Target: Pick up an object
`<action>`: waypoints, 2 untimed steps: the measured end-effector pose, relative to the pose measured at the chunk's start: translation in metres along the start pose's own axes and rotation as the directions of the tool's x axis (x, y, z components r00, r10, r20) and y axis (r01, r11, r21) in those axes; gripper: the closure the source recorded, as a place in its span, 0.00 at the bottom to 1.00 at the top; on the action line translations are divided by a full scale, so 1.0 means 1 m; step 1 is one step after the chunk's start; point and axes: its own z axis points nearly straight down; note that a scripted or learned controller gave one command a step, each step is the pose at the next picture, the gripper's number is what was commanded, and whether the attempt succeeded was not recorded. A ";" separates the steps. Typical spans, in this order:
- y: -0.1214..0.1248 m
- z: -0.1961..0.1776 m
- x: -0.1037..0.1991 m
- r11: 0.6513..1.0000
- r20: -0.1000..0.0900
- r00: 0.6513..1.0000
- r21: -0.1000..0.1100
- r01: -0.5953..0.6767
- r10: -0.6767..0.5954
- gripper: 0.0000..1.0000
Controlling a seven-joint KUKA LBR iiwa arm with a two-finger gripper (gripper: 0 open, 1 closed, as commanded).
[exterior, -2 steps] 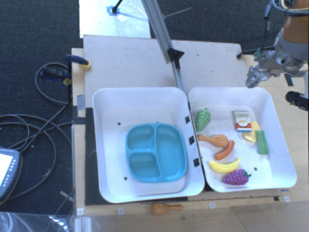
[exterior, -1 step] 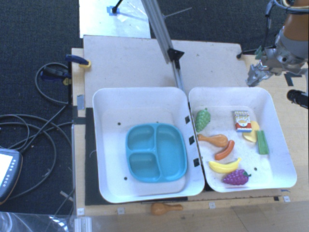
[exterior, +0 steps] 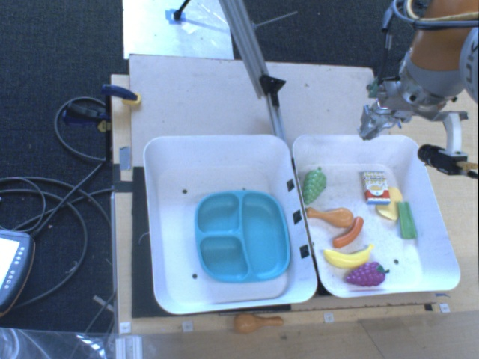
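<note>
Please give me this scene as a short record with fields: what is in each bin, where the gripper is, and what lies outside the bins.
left bin: blue divided tray
right bin: green grapes, small box, chicken leg, sausage, banana, purple grapes, green stick
gripper: above the right bin's far rim, holding nothing
outside bins: second chicken leg on the bench's near edge

robot lab, not a home: plain board bench (exterior: 224,96) on dark carpet (exterior: 52,43), two white bins (exterior: 172,155) side by side, loose cables (exterior: 67,185) at 9 o'clock, clamp (exterior: 120,94) at bench edge at 10, teach pendant (exterior: 11,264) at 8, metal pole (exterior: 251,51) at 12, industrial arm (exterior: 441,36) at 2, plastic toy food (exterior: 352,256) as props
</note>
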 end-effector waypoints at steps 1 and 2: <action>-0.004 0.006 0.063 1.000 -0.001 1.000 0.000 0.002 -0.002 1.00; -0.003 0.025 0.115 1.000 -0.001 1.000 0.000 0.001 -0.001 1.00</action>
